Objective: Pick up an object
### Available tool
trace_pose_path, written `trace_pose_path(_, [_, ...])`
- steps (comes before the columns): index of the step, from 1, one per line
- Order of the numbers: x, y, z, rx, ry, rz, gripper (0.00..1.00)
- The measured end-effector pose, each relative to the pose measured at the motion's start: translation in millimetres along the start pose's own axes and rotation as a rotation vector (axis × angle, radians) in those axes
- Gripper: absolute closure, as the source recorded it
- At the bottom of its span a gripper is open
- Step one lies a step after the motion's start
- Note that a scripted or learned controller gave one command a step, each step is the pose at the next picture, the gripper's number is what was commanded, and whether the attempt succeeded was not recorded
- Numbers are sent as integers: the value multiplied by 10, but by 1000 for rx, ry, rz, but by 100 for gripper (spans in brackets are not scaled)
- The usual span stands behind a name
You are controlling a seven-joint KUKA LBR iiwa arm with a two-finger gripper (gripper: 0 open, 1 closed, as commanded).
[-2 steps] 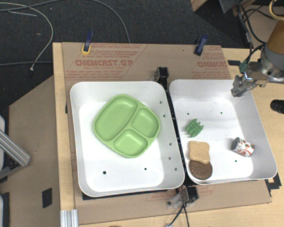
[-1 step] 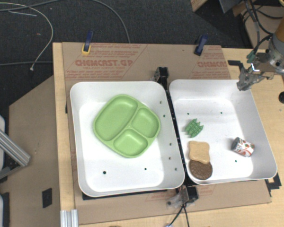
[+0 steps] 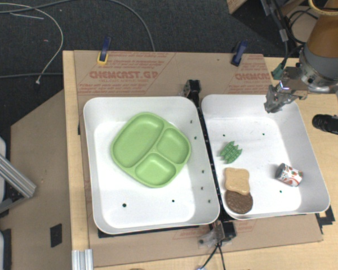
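Tool [image 3: 276, 103] hovers over right bin's [image 3: 304, 151] far edge; whether it grips anything, cannot tell.

the gripper [image 3: 275, 103] hangs over the far right corner of the right bin [image 3: 304, 151], nothing visible between its fingers. in that bin lie a small green toy [image 3: 231, 151], a tan bread slice [image 3: 236, 179] touching a brown round cookie [image 3: 239, 201] near the front rim, and a small red-and-white can [image 3: 289, 175] on its side. the left bin [image 3: 101, 207] holds a green divided plate [image 3: 151, 149].
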State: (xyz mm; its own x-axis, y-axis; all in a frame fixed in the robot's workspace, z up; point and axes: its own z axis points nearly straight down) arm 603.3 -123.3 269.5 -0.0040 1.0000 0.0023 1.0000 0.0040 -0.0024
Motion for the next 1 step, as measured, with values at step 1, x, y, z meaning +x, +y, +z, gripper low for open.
trace_pose_path(1, [532, -155, -9, 0, 1, -2, 100])
